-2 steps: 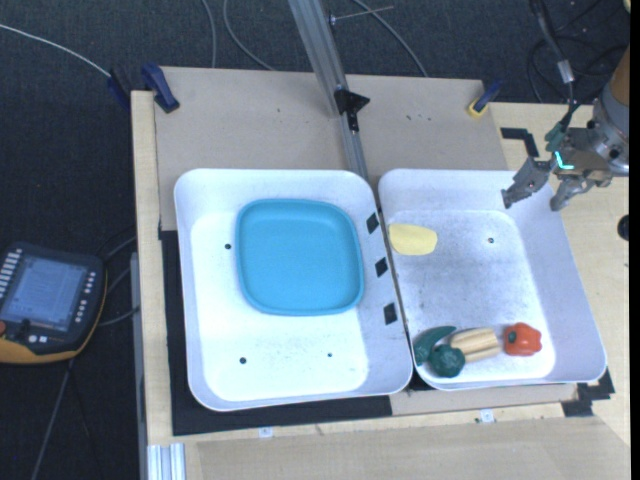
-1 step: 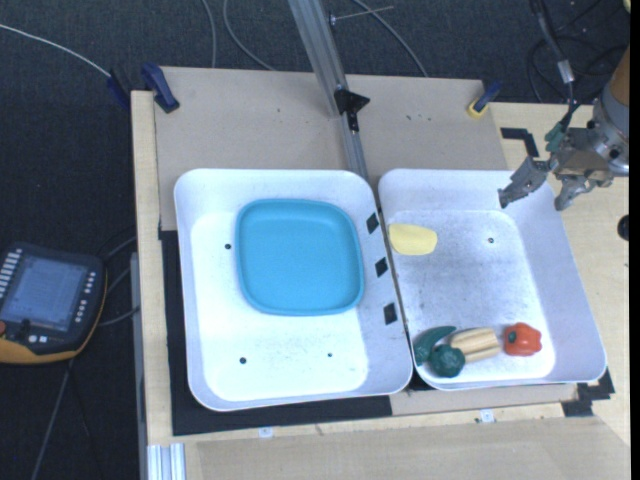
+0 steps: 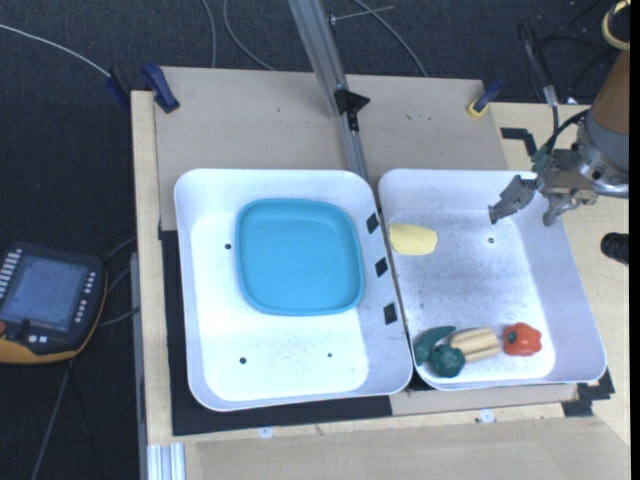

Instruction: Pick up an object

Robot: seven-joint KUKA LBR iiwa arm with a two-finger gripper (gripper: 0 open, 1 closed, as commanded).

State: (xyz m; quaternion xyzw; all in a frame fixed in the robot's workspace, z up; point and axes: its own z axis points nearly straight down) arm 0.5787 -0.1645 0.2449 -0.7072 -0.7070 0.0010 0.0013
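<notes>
claw seen spread apart, nothing clamped, at right bin 1 o'clock | arm cropped at frame edge | green item at 7 o'clock, shape unresolved

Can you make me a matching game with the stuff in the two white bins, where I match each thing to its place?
Things:
1. blue plate
2. yellow thing
3. red thing
4. tool

Places:
A. near edge of the right bin, toward its right corner
B. lying in the left bin
C. above the right bin's far right corner
D. by the right bin's left wall, toward the far end

Pairs: 1-B, 2-D, 3-A, 4-C
</notes>
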